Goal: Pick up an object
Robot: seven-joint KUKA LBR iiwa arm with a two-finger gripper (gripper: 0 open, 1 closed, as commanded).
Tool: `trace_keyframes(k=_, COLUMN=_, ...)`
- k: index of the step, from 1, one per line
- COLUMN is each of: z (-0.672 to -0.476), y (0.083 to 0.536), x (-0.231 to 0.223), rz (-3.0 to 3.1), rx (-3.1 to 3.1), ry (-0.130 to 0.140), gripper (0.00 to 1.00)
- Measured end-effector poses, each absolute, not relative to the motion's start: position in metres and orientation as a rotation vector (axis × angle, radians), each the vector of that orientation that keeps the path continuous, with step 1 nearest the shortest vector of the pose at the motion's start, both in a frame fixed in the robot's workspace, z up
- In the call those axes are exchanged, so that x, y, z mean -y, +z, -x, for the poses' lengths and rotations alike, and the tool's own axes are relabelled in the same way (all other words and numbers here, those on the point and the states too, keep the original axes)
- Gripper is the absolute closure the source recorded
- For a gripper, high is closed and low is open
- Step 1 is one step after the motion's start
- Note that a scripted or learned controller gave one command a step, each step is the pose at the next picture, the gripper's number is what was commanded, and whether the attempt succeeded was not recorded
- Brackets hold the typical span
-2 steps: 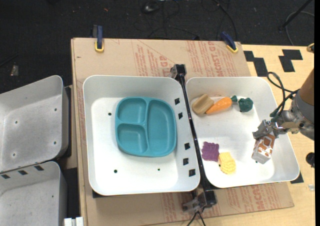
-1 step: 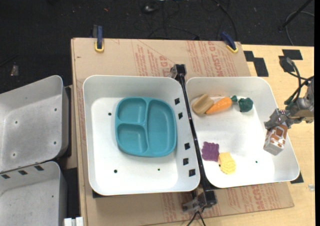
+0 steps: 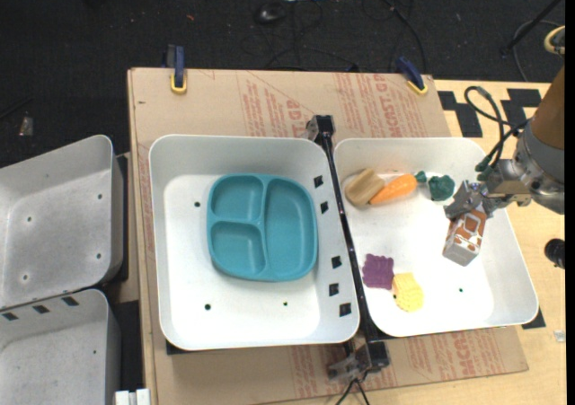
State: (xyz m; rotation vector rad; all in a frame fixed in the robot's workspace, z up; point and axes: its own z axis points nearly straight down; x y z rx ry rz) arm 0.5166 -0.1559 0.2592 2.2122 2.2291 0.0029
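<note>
My gripper reaches in from the right over the right bin. A brown and white block hangs tilted just under it, its top end between the fingers, so the gripper is shut on the block. Farther back in the same bin lie a tan bread-shaped piece, an orange carrot and a small green piece. Toward the front of the bin a purple piece and a yellow piece lie side by side.
The left bin holds a teal divided plate. A black divider runs between the two bins. Two grey-white trays lie off the bench at the left. Bare bin floor lies in front of the block.
</note>
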Motion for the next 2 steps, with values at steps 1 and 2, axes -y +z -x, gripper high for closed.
trace_keyframes(k=1, z=-0.534, y=0.244, x=0.103, rz=-2.215, rx=-2.230, ry=-0.001, gripper=1.00)
trace_keyframes(k=2, z=-0.554, y=0.232, x=0.054, rz=-2.214, rx=-2.229, ry=0.000, gripper=1.00)
